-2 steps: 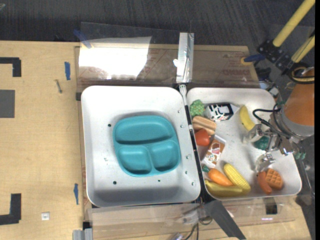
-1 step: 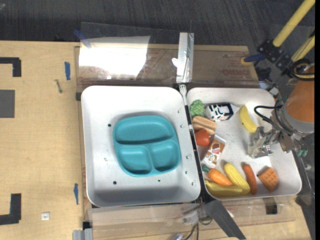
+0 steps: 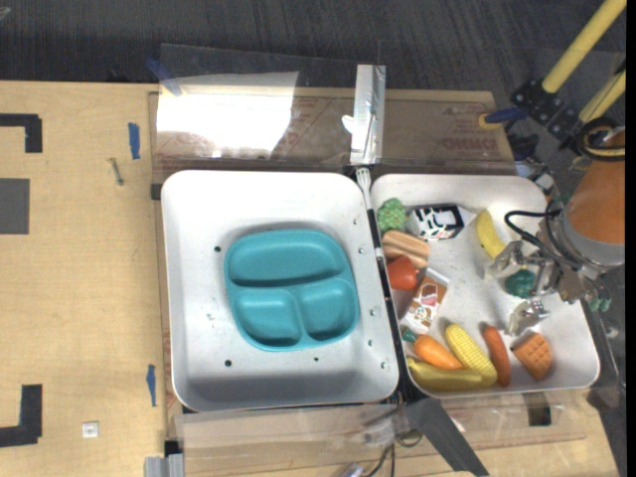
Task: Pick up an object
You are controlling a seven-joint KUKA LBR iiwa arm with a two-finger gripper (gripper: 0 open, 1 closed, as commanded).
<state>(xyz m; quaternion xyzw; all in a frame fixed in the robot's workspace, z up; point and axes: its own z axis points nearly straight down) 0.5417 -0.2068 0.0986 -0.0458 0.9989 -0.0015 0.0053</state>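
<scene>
Within the right bin (image 3: 571, 361), beneath the gripper (image 3: 524, 284) whose fingers seem to straddle one teal object (image 3: 521, 284), though I cannot tell its grip, lie two carrots (image 3: 435, 351) and one corn cob (image 3: 468, 350); one teal tray (image 3: 290, 287) fills the left bin (image 3: 189, 296) on a tan bench (image 3: 75, 266).

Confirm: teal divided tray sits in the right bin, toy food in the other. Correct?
Not quite. The camera view shows the teal divided tray in the left bin. The toy food, including a corn cob and a carrot, is in the right bin, where the gripper also is.
</scene>
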